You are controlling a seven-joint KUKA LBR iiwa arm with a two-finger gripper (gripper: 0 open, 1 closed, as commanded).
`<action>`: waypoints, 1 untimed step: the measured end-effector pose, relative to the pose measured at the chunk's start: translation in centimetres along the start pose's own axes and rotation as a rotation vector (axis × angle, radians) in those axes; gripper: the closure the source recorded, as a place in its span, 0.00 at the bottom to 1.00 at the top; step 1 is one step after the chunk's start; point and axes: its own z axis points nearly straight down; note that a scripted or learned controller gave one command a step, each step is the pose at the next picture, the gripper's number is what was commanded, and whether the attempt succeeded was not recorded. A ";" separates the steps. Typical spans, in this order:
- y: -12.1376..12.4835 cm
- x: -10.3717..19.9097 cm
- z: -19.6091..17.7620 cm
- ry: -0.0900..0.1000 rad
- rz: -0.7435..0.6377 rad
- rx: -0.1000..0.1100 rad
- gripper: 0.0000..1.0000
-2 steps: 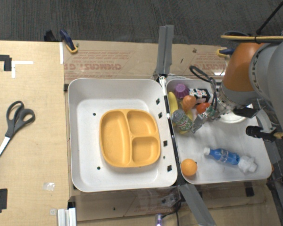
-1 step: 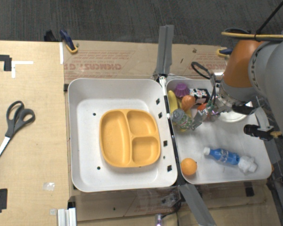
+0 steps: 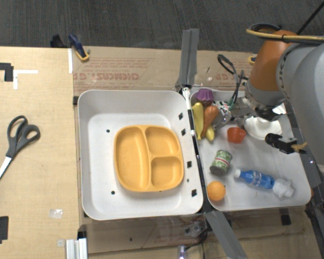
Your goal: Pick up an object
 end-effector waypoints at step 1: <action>0.2 0.2 -1.1 0.001 -0.005 -0.006 1.00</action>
